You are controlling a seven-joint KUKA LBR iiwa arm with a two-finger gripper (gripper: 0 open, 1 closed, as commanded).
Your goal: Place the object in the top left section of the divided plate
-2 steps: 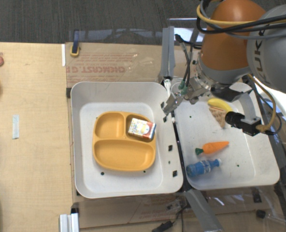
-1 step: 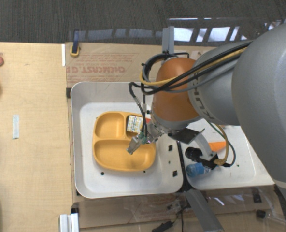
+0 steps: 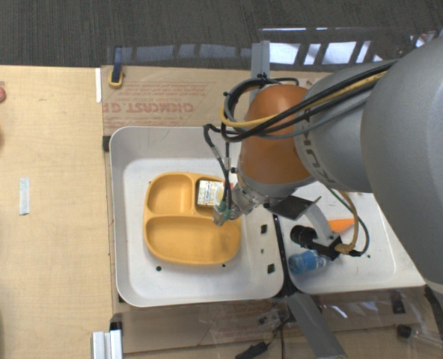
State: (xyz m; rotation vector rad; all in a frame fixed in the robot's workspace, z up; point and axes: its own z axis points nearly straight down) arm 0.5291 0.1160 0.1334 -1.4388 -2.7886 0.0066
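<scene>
- Object (image 3: 208, 193): a small packet with a pale label, lying in the upper right compartment of the yellow divided plate (image 3: 184, 241), just to the upper left of the jaws and apparently touching or almost touching them.
- Gripper (image 3: 224, 214) sits low over the plate's right edge, hung below the orange band of the arm (image 3: 334, 137); its tips are small and dark against the plate, and I cannot tell how the jaws stand, nor whether the packet is between them.
- Target, as I judge it, is the upper left compartment, one ridge further left of the jaws beyond the packet.
- To do this step well, first make sure of a firm hold on the packet across its narrow side; a light packet will slide on the smooth plate if merely nudged.
- Lift enough to clear the dividing ridge, carry left, lower into the compartment, then release close to the floor so it does not bounce.
- Plate rests loose in the left white bin (image 3: 132, 275); pressing down on its rim may tip or shift it.
</scene>
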